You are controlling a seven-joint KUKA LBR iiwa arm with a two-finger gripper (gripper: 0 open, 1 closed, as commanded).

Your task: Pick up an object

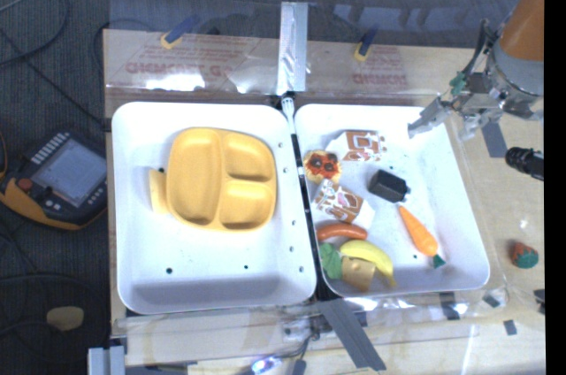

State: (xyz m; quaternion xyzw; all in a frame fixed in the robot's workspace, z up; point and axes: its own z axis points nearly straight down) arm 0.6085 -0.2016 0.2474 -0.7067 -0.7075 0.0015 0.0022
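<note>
The right bin [464, 214] holds several small items: an orange carrot [417, 232], a black block [387, 185], a yellow banana [370, 256], a red sausage-like piece [340, 232], a green piece [329, 259], two patterned packets [361, 145] [340, 203] and a round orange-red toy [321, 163]. My gripper [455, 130] hangs over the bin's far right corner, above and to the right of the black block. Its two grey fingers [426, 118] are spread apart with nothing between them, so it is open.
A yellow divided tray [221, 179] lies in the left bin [133, 258]. A red strawberry toy [523, 255] sits on the bench right of the bins. A control pendant [57, 180] lies on the floor at left. A metal ridge [301, 205] separates the bins.
</note>
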